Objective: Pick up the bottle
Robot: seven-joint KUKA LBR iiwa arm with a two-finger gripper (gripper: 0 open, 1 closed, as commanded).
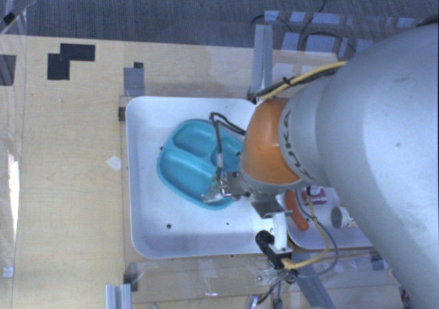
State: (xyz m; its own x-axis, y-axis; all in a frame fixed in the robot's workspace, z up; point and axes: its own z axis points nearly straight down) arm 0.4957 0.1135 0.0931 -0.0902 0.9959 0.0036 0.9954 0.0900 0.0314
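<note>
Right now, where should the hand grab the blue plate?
The blue plate lies flat in the white bin, so its raised rim is probably the best part to pinch. Come straight down from above, at the rim on the view's left.

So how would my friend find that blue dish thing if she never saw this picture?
Start at the white bin on the left of the two, on the pale wooden bench. Inside it, toward its right side next to the arm's orange band, lies a turquoise divided plate. It is the bin's one bright blue thing, split by ridges into compartments.
</note>
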